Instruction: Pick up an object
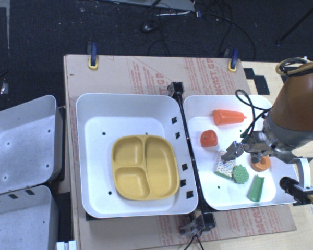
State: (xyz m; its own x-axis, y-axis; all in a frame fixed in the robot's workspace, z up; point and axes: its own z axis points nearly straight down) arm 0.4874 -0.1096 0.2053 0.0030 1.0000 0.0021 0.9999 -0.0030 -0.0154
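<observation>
A dark floor strewn with cables surrounds a cardboard-topped bench [146, 72], clipped at its back edge and bearing two shallow white bins side by side. The left bin [94, 139] holds a yellow divided plate [145, 166], a smooth moulded plastic tray with three compartments, lying flat near the middle.

The right bin [203, 105] carries the small things, any of which would do for the pick. Going across: a red rounded piece [209, 138], glossy and likely slippery; behind it an orange toy carrot [229, 116], a tapered cone lying on its side, best pinched across its thicker end. Nearer the front lies a flat patterned square [225, 167] (perhaps cloth or sponge, too blurred to say), with a knobbly green toy vegetable [240, 174] touching its right edge. Then a green cylinder-like piece [256, 188] tilted on the bin floor, and a small orange round piece [260, 163] partly under the arm. All look like light, hollow play food: stiff, not fragile, prone to roll or squirt out from a narrow grip.

The gripper [233, 152] hangs just above the patterned square, between the red piece and the orange round one. Whether it is spread or closed I cannot tell; nothing is visibly held in it.
</observation>
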